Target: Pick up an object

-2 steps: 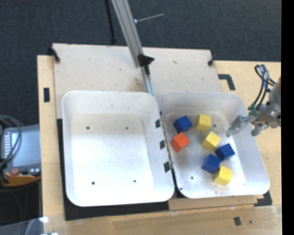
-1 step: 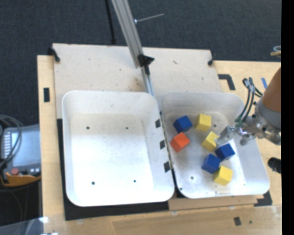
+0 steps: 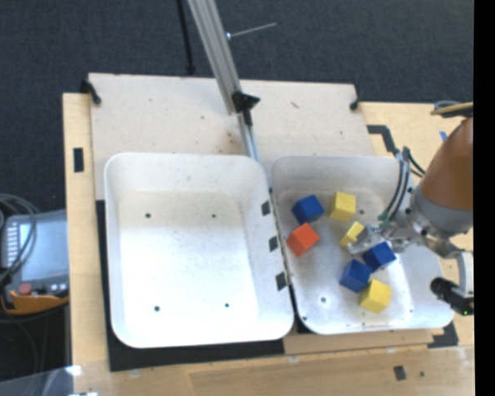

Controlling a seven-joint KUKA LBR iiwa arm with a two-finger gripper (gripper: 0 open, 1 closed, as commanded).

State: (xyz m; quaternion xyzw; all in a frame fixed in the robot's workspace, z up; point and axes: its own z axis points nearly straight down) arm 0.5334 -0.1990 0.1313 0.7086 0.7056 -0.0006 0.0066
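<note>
**Down among the cubes, grip unreadable**

Nearest the lens: a slanting aluminium mast [image 3: 214, 44], running from the top edge down to a black clamp at the back of the bins. At the view's right, the arm [image 3: 450, 180], orange band uppermost, grey wrist below.

Finds the gripper [image 3: 378, 242] low in the right bin [image 3: 313, 172], pressed in among the blocks. Cannot tell whether wide or narrow, nor whether anything is caught in it.

Touching it or just beside it: a blue cube [image 3: 381, 256] directly under the tip and a tilted yellow block [image 3: 352, 234] on the side away from the arm. Cannot tell which of the two meets the tip.

Just below those, a second blue cube [image 3: 355, 275], and a yellow cube [image 3: 376, 295] touching its lower corner near the front rim.

Farther out, toward the divide between the bins: an orange cube [image 3: 304, 238], with a third blue cube [image 3: 308, 208] just above it. Beside that, near the back wall, another yellow cube [image 3: 343, 205].

Beyond the divide, the left bin [image 3: 190, 246], white and shallow. Under both, a pale wooden bench [image 3: 231, 114]. Off its left edge, a grey control box [image 3: 29, 250] with cables.
</note>
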